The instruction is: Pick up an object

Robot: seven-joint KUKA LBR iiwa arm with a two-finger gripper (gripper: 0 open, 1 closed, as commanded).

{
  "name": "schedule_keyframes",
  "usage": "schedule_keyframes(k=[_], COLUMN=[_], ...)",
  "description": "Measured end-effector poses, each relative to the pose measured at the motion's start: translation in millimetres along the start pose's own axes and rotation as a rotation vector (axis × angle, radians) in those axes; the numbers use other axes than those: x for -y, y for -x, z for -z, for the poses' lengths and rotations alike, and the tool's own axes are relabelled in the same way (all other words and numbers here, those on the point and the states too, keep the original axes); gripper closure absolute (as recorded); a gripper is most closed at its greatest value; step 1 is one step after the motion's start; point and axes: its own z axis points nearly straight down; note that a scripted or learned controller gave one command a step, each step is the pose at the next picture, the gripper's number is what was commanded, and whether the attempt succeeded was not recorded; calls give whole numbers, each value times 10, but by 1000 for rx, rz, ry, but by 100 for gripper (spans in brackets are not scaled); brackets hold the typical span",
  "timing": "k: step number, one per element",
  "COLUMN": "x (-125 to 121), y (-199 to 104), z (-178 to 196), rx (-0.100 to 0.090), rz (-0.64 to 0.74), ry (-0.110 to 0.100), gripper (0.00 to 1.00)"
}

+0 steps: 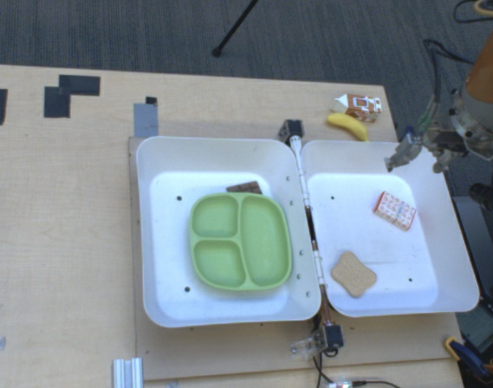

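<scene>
In the right bin (440,293) lie a pink patterned packet (394,210) toward the back and a tan slice of toast (353,274) near the front left. The left bin (162,297) holds a green divided plate (240,242), and a small brown piece (245,188) lies just behind it. My gripper (419,157) hangs over the right bin's far right corner, above and to the right of the packet. Its two fingers stand apart, open, with nothing between them.
A banana (347,125) and a small carton (360,103) lie on the bench behind the right bin. Black clamps (292,129) sit along the seam between the bins. Cables trail at the far right beside the arm.
</scene>
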Motion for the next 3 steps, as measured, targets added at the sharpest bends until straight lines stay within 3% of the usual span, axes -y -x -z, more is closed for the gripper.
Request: schedule_keyframes(k=[1,2,3], x=[786,1169,1145], y=[198,-140,-140], z=[-650,-1665,-1549], rx=[0,0,1], rz=[-3,-3,-2], ry=[-2,4,11], gripper=[0,0,100])
